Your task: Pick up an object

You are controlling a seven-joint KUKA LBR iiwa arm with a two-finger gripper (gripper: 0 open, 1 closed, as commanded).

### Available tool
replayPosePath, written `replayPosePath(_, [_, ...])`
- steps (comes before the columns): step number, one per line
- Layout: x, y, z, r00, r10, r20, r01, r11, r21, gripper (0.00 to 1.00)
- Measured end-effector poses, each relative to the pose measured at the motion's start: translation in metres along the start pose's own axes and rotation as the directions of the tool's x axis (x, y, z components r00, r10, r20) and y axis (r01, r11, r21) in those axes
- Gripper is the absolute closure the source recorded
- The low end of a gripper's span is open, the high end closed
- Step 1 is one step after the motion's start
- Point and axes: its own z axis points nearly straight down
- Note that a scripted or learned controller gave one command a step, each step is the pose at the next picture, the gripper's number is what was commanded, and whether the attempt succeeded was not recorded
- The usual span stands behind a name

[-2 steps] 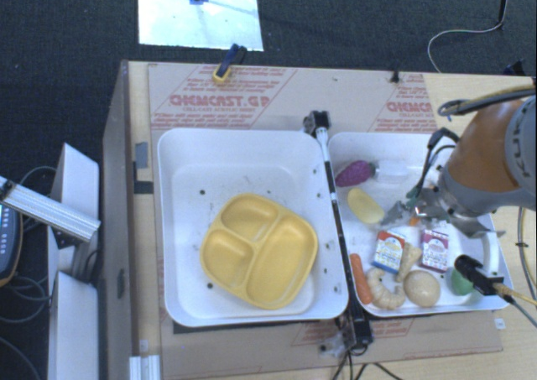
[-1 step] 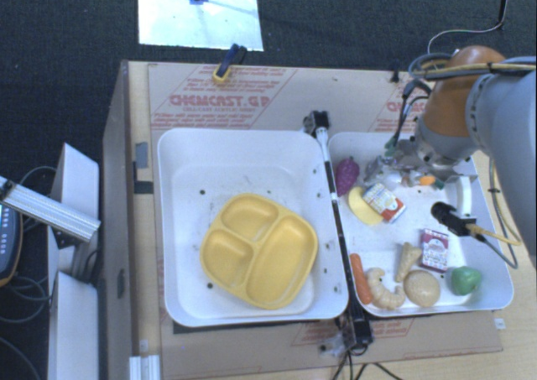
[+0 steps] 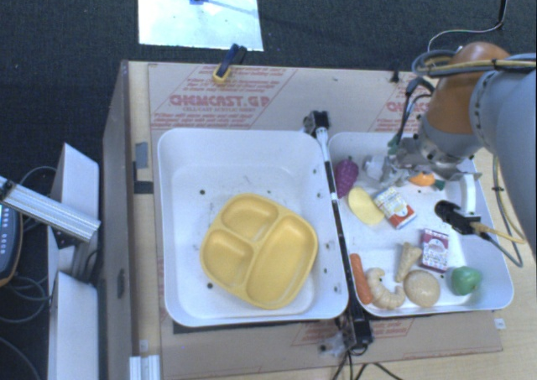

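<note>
My gripper (image 3: 393, 165) hangs low over the far part of the right bin (image 3: 495, 286), below the grey arm with its orange band. Just under and beside it lie a red-and-white packet (image 3: 395, 207), a yellow fruit (image 3: 363, 206) and a small orange piece (image 3: 423, 179). A purple bunch of grapes (image 3: 346, 175) rests by the bin's left wall. Nothing can be seen held in the gripper.
The right bin's near part holds a red carton (image 3: 434, 250), a green ball (image 3: 464, 279), a potato (image 3: 421, 288), a beige shrimp shape (image 3: 382, 289), a beige wedge (image 3: 408, 259) and a carrot (image 3: 358, 276). A yellow divided plate (image 3: 258, 250) lies in the left bin (image 3: 180, 202).
</note>
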Motion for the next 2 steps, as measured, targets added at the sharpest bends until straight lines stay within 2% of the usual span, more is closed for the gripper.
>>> replayPosePath(1, [0.0201, -0.0581, -0.1363, 1.000, 0.002, 0.001, -0.002, 1.000, -0.010, 1.00])
replayPosePath(2, [0.0202, -0.0589, -0.1347, 1.000, 0.003, 0.000, -0.003, 1.000, -0.007, 0.00])
